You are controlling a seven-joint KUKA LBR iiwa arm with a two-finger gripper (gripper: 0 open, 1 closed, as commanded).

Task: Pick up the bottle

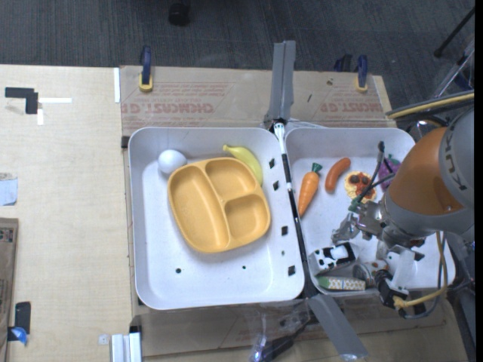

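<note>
Far to my left, the left bin (147, 225) holds a white ball (171, 160), a yellow divided plate (218, 204) and a banana (246, 159). In the right bin (323, 138), a carrot (307, 189) and sausage (337, 174) lie beyond my fingers (349, 241); whether they are spread I cannot tell. The bottle (341, 283) lies just beneath them by the near wall.

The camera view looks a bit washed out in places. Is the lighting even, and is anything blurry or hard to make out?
In the camera view, light is soft and even; the white left bin looks bright yet keeps detail, and the yellow plate casts hardly any shadow. The carrot is sharp. The gripper area is cluttered and murky, so small items beneath it are hard to read.
</note>
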